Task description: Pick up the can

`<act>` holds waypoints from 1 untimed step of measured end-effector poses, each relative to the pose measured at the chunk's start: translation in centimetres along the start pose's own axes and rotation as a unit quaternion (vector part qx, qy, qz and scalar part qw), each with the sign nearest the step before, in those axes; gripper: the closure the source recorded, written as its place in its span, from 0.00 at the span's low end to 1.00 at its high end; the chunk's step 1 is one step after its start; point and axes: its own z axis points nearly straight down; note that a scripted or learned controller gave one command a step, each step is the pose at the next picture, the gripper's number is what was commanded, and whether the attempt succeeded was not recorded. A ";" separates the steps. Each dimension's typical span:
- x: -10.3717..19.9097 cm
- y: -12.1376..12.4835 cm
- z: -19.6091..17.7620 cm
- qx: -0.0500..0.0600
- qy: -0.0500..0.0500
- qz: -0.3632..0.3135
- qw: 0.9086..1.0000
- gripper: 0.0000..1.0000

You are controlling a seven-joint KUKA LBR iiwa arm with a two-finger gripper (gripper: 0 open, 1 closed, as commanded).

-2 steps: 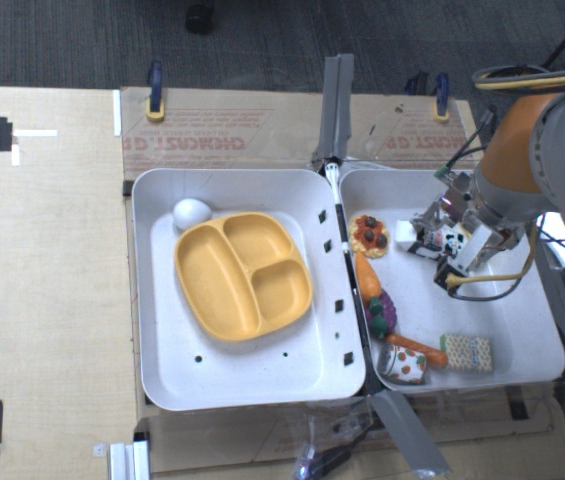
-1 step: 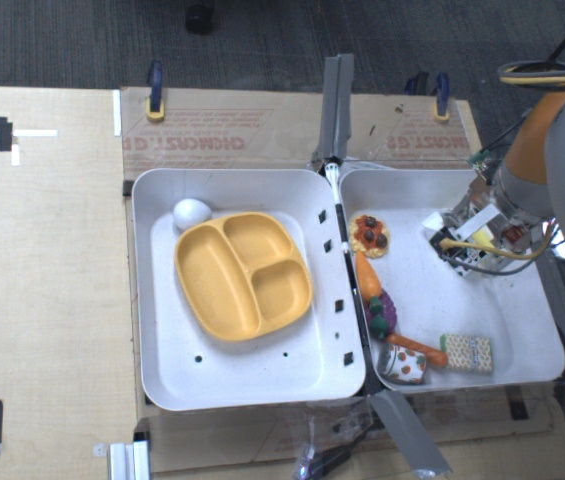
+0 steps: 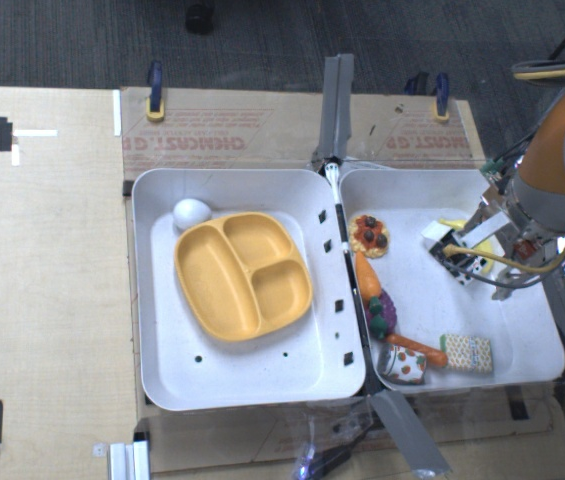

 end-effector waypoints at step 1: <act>-4.2 -1.9 -3.7 0.001 -0.001 0.009 1.000 0.00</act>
